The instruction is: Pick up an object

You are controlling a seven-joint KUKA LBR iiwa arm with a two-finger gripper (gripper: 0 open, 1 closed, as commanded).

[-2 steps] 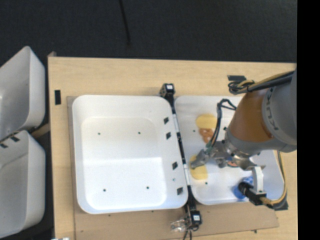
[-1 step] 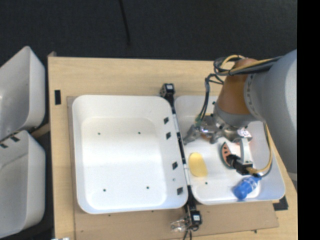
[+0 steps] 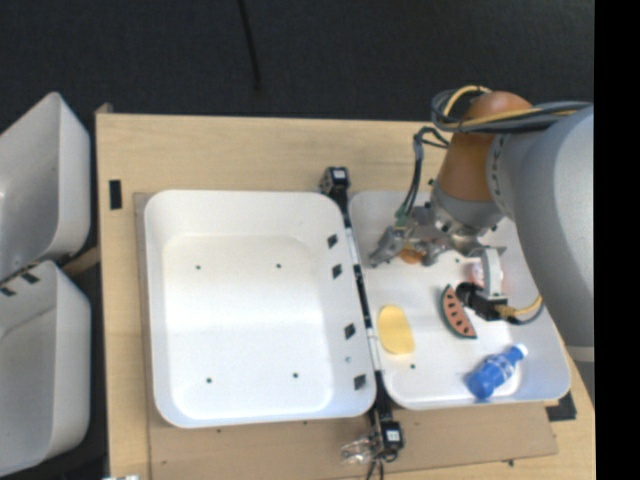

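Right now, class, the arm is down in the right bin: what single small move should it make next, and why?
Probably a short straight lift, to test the grasp. The gripper sits low at the back of the right bin, with something small and orange at its tip; whether it is gripped is unclear. The yellow piece, watermelon slice and blue bottle lie apart, nearer the front.

Smooth, faintly glossy white plastic is seen on both bins (image 3: 245,308), pale matt wood on the bench (image 3: 250,133) beneath them, a shiny translucent blue plastic on the bottle (image 3: 493,372) by the right bin's near corner, and a polished orange band (image 3: 470,163) above dull grey metal on the arm.
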